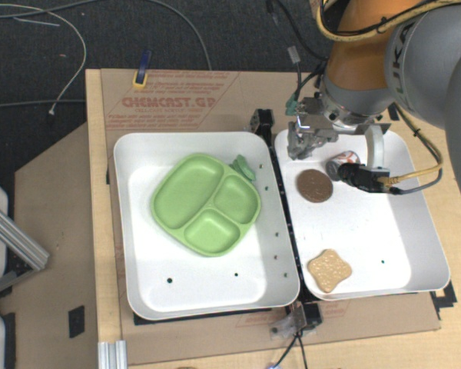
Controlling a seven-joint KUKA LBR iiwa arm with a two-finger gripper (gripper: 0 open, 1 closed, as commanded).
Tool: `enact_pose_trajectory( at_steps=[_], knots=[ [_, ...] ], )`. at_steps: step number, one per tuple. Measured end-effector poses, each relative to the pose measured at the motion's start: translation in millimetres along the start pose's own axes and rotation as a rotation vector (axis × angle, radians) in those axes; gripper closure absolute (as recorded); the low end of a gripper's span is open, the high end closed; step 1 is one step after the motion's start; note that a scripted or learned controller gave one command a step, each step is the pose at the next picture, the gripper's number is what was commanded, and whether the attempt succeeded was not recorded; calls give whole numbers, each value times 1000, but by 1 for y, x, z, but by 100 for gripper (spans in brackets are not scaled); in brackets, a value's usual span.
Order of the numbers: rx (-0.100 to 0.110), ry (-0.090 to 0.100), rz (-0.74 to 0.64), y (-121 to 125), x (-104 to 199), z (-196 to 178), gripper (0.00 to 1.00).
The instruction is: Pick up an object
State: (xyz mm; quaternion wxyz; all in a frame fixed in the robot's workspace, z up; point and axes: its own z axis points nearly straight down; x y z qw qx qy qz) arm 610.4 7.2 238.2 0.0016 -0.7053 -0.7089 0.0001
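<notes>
1. Gripper (306, 146) hovers over the right bin (415, 244), far edge; grip state cannot be told.
2. Candidates: brown disc (315, 185) just below it, cracker (328, 270) nearer the front.
3. Step judged: approach. Next move calls for centring over the disc, then descending.

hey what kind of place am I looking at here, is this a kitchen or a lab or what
Most likely a robotics lab bench, not a kitchen: a robot arm reaches over two white bins set on cardboard, loose cables trail across dark carpet, and the green divided plate and cracker look like toy props.
</notes>
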Motion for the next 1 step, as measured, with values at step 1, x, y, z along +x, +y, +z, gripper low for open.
enact_pose_trajectory(
  at_steps=[1],
  knots=[
    [-1, 1, -1, -7, 49, -4, 100]
  ],
)
